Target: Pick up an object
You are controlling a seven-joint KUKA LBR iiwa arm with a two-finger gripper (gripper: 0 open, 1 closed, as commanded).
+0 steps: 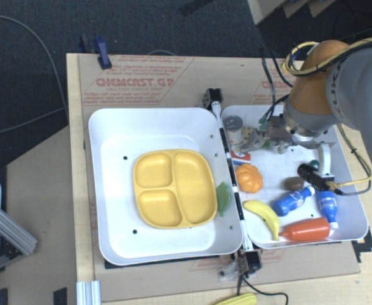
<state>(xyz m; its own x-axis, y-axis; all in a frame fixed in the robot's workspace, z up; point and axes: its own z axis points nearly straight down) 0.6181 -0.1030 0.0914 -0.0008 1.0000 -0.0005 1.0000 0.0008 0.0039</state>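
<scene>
Gripper [266, 138] over right bin [354, 196]: one banana [265, 216], two bottles [292, 202].

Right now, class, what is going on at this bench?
The grey arm reaches in from the right, its gripper low over the right bin, near a small can. An orange, banana and blue bottle lie there untouched. A yellow divided plate sits in the left bin.

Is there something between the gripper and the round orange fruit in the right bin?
Nothing visible blocks it. The gripper hangs above the right white bin, and bare floor separates it from the round orange fruit.
</scene>
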